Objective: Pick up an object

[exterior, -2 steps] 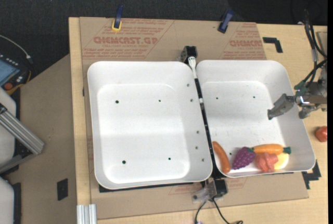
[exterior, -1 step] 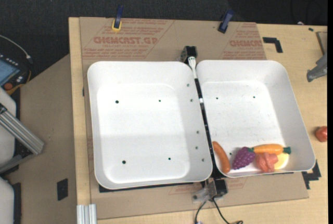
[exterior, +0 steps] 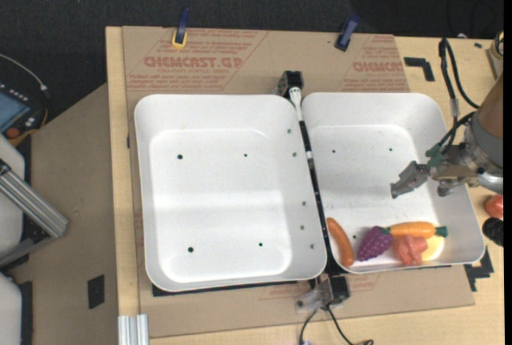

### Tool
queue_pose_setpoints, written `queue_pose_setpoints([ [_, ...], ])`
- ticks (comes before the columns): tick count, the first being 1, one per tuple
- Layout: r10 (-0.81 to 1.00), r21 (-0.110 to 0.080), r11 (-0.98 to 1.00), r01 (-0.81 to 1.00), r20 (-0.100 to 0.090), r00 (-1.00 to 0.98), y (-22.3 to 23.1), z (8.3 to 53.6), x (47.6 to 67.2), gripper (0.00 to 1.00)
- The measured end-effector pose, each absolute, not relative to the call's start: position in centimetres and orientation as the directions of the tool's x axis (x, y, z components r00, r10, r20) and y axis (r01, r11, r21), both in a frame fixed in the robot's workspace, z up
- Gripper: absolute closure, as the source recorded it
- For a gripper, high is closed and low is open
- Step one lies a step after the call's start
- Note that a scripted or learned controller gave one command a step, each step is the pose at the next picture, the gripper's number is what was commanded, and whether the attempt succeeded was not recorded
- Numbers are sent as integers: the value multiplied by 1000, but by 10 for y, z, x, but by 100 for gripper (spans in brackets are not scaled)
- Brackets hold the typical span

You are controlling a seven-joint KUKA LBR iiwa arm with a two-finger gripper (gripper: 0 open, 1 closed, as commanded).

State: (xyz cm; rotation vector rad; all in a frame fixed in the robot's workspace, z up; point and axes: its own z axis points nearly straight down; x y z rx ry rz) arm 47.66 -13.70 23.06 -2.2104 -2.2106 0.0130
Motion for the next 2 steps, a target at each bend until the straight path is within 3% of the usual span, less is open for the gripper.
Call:
queue_pose_setpoints([
  [1,1000,16,11,1000,1,-11,-64,360,485,0],
  [2,1000,22,5,1000,0,-5,-25,537,480,0],
])
